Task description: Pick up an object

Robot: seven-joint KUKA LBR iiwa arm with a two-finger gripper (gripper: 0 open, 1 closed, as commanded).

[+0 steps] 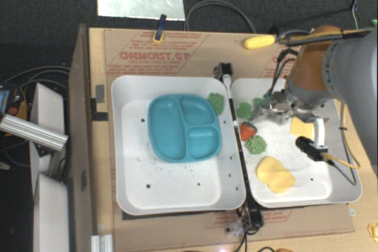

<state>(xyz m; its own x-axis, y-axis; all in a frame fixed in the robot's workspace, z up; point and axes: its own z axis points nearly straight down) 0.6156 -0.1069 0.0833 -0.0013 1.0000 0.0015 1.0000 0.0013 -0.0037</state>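
My gripper is low in the far left part of the right bin, under the grey arm with its orange band. A small green piece lies right at its tip, and another green piece lies just left of that. Toward the front lie a red strawberry-like piece and a green bumpy piece. To the gripper's right is a flat yellow slab, partly covered by the wrist. A rounded yellow piece rests near the bin's front.
The left bin holds a blue divided plate and a green piece by its right wall. The wall between the bins runs close to the gripper's left. A yellow handle lies on the cardboard behind the bins.
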